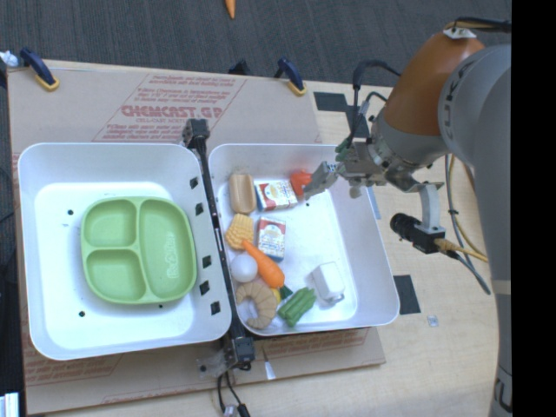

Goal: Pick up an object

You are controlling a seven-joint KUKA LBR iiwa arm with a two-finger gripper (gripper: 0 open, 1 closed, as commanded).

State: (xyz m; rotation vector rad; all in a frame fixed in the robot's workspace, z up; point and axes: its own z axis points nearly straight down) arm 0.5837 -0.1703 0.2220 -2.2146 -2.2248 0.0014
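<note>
Left bin (pixel 35 233): shallow white plastic, holding a pale green three-compartment plate (pixel 139 250).
Right bin (pixel 365 233): toy food crowds its left half.
Bread roll (pixel 242 193): tan, at the top.
Cartons: two small red and white boxes (pixel 276 194) (pixel 272 236).
Corn (pixel 240 231): yellow, knobbly.
Egg (pixel 243 268): white, smooth.
Carrot (pixel 265 266): orange, tapered, lying aslant.
Croissant (pixel 258 303): tan, ridged, near the bin's front edge.
Cucumber (pixel 297 306): green, just right of the croissant.
White block (pixel 327 282): apart from the pile.
Red object (pixel 301 182): small, rounded, just beside the hand.
Hand (pixel 318 181): low over the bin's top; whether it is open or closed cannot be told.
</note>
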